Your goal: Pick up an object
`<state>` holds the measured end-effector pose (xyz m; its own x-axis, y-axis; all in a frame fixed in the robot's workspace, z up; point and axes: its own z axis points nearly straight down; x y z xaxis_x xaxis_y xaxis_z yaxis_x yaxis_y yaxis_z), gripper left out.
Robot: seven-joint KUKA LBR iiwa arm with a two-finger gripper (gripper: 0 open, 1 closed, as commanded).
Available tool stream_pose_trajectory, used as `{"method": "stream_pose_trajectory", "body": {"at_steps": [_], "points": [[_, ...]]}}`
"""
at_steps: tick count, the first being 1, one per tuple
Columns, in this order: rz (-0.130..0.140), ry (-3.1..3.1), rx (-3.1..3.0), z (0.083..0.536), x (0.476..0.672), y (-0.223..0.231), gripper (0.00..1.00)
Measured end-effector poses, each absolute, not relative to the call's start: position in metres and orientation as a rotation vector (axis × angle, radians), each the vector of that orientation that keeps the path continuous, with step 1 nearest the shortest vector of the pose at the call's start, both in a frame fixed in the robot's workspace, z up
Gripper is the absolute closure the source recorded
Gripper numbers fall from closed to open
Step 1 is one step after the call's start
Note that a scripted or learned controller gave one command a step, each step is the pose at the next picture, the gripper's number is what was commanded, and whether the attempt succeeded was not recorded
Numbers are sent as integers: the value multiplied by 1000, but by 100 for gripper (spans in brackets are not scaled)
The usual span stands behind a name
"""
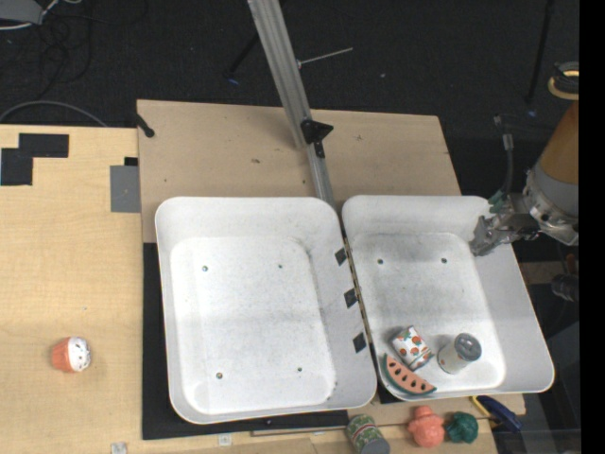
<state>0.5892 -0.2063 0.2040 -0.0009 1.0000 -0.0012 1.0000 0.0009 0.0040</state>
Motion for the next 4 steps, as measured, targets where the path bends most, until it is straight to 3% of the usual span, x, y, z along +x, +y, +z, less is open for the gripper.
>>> {"method": "stream_pose_trajectory", "body": {"at_steps": [4], "points": [[2,2227,2218,229,632,-10,100]]}}
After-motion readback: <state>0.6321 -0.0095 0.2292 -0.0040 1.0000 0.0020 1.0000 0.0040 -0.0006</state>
